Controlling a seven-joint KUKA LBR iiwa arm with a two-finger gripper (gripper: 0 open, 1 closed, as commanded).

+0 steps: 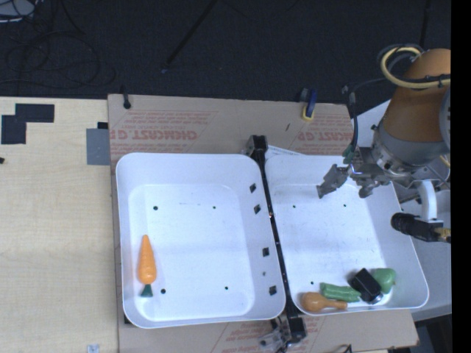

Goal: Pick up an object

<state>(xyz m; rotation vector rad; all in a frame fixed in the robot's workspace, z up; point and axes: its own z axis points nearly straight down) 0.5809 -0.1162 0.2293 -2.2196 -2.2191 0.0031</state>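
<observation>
My gripper (348, 186) hangs over the far part of the right bin (346, 226), open, with nothing between its two fingers. Well below it, along that bin's near wall, lie an orange pear-shaped toy (321, 302), a long green vegetable (338, 292), a small black block (366, 285) and a rounded green piece (383, 276), packed close together. An orange carrot with a green stub (146, 260) lies alone in the left bin (191, 219), near its left wall.
A black divider rail (266, 219) runs between the two bins. Both bins rest on a brown cardboard sheet (213, 123). A blue and yellow clamp (308, 105) stands at the cardboard's far edge. A pale wooden bench top (51, 219) lies to the left.
</observation>
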